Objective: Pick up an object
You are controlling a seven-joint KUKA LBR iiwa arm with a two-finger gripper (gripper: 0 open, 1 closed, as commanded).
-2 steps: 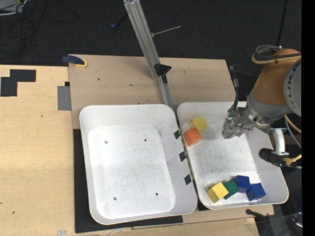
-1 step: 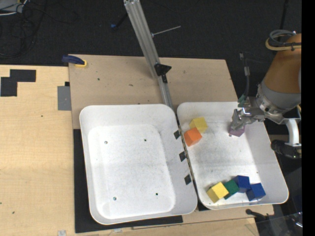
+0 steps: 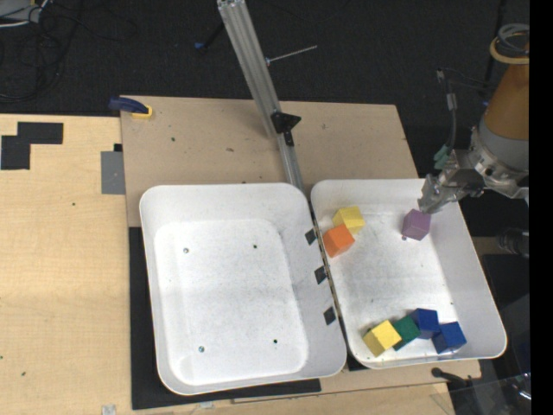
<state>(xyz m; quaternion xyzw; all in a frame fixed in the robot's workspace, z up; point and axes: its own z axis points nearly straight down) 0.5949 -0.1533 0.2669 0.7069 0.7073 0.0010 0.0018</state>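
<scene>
1. The yellow cube [image 3: 350, 218] and orange cube [image 3: 338, 239] touch each other near the right bin's [image 3: 484, 294] left wall.
2. The purple cube [image 3: 416, 225] sits alone; it looks light, stiff, probably foam, best pinched on opposite flat faces.
3. The gripper [image 3: 431, 199] hovers just above it, and I cannot tell how it is set.

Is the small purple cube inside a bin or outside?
Inside. The purple cube sits in the right white bin, just under the gripper.

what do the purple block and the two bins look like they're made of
Purple block: probably foam or painted wood; matte, no glare. Left bin and right bin: likely molded plastic; white, rounded rims, faint sheen.
</scene>
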